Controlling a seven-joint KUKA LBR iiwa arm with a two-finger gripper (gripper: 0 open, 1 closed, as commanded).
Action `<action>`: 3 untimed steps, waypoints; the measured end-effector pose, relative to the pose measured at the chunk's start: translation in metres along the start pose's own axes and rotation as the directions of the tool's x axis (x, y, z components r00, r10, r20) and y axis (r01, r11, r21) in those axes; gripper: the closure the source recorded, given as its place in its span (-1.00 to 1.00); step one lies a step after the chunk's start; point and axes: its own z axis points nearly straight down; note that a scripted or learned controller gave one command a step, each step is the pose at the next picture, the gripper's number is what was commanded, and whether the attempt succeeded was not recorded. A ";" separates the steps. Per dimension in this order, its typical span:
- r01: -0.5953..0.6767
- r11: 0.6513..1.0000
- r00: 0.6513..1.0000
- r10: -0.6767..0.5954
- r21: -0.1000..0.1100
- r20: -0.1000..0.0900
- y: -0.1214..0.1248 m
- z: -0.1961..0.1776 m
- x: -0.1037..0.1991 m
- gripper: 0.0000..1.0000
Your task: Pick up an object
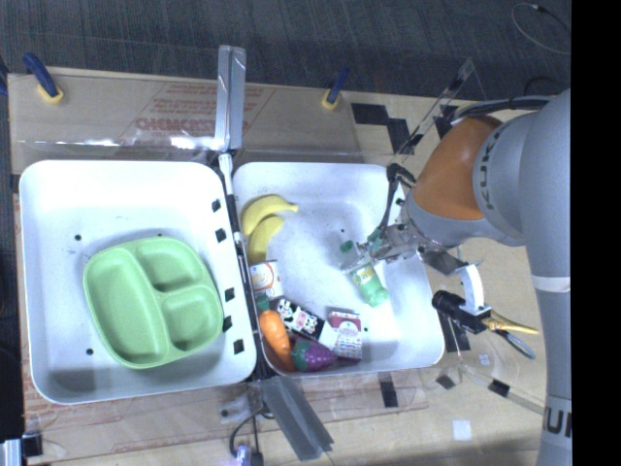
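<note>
Pincer (374, 250) low in the right white bin (320, 178), just above the small pale-green bottle (368, 283) near the bin's right wall; can't tell its state, so centre over the bottle before squeezing, then lift straight.

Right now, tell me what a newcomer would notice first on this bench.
The big green divided plate in the left bin catches the eye first. Next comes the grey arm with its orange band, reaching in from the right so its hand sits over a small green object in the right bin. Yellow bananas lie along that bin's left wall, above a cluster of small items.
</note>
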 end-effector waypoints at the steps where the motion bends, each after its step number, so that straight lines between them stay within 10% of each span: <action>1: 0.000 1.000 1.000 0.000 0.000 0.000 0.000 0.000 0.000 -1.00; 2: 0.026 1.000 1.000 -0.026 0.000 -0.001 -0.033 0.014 0.026 -1.00; 3: 0.029 1.000 1.000 -0.029 -0.004 0.001 -0.057 -0.066 0.011 -1.00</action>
